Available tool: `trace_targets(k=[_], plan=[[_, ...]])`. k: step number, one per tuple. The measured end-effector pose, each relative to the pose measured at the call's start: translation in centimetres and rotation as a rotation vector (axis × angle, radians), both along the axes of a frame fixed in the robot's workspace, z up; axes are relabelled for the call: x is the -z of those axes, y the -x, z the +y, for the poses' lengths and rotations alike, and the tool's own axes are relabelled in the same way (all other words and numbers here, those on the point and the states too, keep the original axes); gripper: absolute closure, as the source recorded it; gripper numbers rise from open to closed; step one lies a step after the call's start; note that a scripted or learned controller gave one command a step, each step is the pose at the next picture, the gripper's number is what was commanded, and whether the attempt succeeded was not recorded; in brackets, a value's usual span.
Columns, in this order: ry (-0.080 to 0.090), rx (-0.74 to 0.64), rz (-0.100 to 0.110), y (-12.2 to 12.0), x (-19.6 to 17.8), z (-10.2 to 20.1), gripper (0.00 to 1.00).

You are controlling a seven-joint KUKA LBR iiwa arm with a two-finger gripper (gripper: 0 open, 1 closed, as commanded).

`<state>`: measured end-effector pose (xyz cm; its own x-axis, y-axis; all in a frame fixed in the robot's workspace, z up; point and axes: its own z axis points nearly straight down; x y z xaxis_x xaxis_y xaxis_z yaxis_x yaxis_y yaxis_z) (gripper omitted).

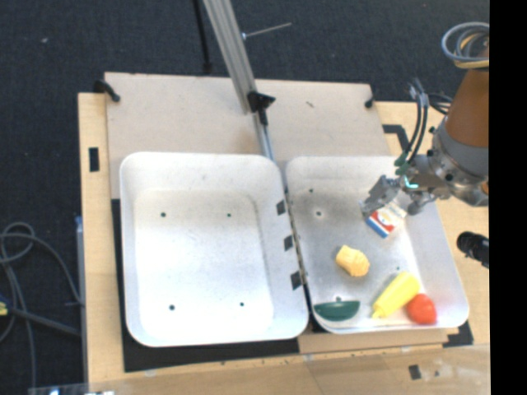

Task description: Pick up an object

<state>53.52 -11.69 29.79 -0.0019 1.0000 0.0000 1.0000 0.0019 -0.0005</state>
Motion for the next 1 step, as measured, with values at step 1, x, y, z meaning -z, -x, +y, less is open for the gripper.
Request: trace_targets(k=[1], plan=[[0.001,0.002,-0.004,-0.06,-0.20,-0.02,0.00]])
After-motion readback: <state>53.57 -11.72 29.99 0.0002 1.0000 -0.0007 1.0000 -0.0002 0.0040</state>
